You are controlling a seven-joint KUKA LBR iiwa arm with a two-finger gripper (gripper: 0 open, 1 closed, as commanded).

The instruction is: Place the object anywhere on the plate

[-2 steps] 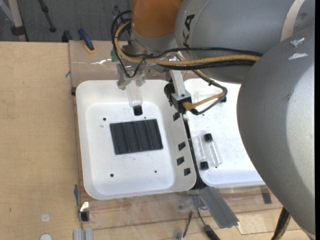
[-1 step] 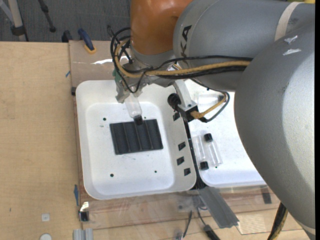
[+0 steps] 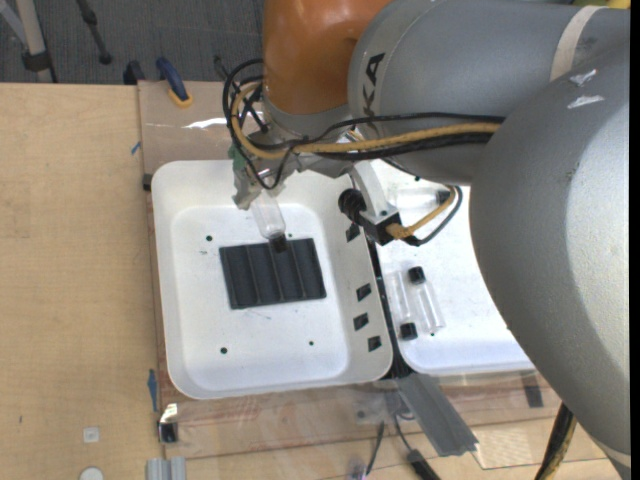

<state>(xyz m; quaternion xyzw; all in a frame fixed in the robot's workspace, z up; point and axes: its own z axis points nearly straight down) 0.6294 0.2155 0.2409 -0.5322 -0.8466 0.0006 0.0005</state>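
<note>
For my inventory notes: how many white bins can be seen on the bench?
2: the left bin holds the black ridged plate; the right bin is partly covered by the arm.

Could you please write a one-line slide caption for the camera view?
KUKA arm's gripper poised at the upper edge of a black ribbed plate in the left white bin; a small clear object lies in the right bin.

1 fixed camera looks down at a slant on both bins (image 3: pixel 170 268), fairly near
</note>
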